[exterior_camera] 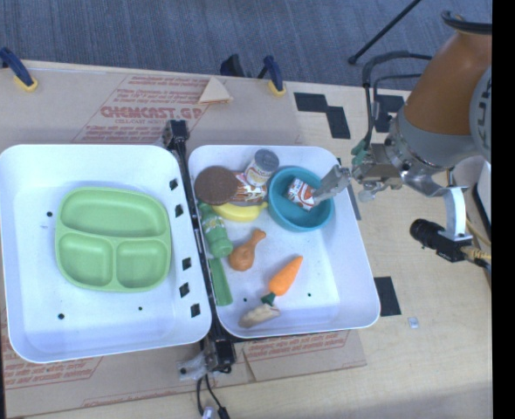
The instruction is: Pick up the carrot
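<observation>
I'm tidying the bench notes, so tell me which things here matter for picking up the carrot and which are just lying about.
For the job:
carrot
gripper

Lying about:
blue bowl
banana
drumstick
small jar
brown disc
green bottle
green divided plate

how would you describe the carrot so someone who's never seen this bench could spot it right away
Look in the right-hand shallow white bin, in its near half, below the blue bowl. The orange toy carrot lies there at a slant, its green stub pointing toward the near rim. Its bright orange tapered body sets it apart from the brown drumstick-shaped toy to its left and the pale beige piece beside its stub.
</observation>
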Motion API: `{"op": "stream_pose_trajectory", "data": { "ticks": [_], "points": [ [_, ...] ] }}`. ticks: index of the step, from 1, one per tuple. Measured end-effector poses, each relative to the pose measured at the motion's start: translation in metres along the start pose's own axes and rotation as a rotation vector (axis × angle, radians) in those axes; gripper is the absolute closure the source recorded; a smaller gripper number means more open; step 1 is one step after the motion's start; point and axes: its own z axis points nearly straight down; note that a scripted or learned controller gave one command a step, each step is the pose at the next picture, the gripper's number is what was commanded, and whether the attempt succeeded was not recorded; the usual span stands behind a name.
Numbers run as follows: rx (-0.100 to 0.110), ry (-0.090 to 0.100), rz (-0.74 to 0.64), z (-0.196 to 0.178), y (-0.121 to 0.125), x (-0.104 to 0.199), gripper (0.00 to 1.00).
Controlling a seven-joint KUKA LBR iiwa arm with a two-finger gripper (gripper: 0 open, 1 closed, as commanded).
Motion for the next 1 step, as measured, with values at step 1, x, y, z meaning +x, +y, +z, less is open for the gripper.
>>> {"op": "stream_pose_trajectory", "data": {
  "ticks": [1],
  "points": [
    [0.011,0.004,-0.078,0.1514,-0.0636,-0.0186,0.00]
  ]
}}
